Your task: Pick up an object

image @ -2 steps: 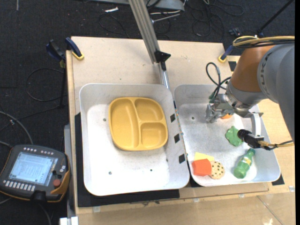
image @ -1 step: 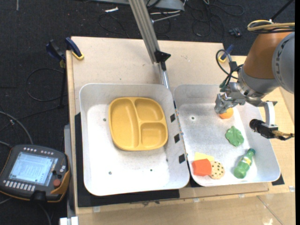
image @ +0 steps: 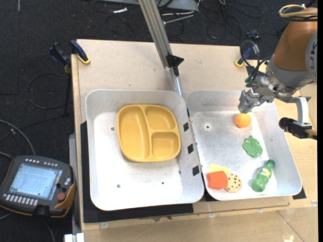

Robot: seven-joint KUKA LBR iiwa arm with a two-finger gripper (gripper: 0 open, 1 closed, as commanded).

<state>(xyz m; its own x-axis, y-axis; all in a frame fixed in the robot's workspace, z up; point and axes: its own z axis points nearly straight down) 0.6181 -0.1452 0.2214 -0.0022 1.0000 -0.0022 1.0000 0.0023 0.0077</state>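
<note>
In the right bin (image: pixel 217 140) lie an orange ball (image: pixel 243 120), a green leafy toy (image: pixel 252 146), a green bottle (image: pixel 262 176), a red block (image: pixel 217 180) on a yellow slice (image: pixel 219 168), and a cookie (image: pixel 233 184). My gripper (image: pixel 247 105) hangs at the bin's far side, just above and behind the orange ball. Nothing shows between its fingers, and the ball rests on the bin floor.
The left bin (image: pixel 101 150) holds a yellow divided plate (image: pixel 149 133). A slanted metal pole (image: pixel 159 32) crosses the bench from the top to the bins' junction. A teach pendant (image: pixel 33 185) lies on the floor at the lower left. Yellow clamps (image: pixel 81 54) sit at the bench's far corners.
</note>
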